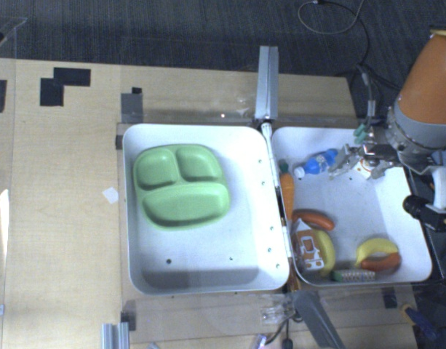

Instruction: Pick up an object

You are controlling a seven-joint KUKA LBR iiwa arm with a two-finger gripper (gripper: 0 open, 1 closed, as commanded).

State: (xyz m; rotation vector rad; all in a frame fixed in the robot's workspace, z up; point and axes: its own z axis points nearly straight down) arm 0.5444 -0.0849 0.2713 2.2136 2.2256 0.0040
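Note:
The right bin (397, 209) holds several small objects. A blue-and-white bottle (316, 162) lies near its back left, and an orange carrot (287, 189) runs along its left wall. At the front are a red sausage (312, 219), a small brown-and-white carton (306, 247) on a yellow fruit (324, 251), a banana (375, 249) with a red piece (380, 262) below it, and a thin green stick (353, 275). My gripper (361, 158) hangs over the back of this bin, just right of the bottle. I see nothing held in it.
The left bin (208, 267) carries a green divided plate (182, 184) in its back half. A metal post (267, 86) stands behind the wall between the bins. A black cable (332, 13) lies on the dark floor behind.

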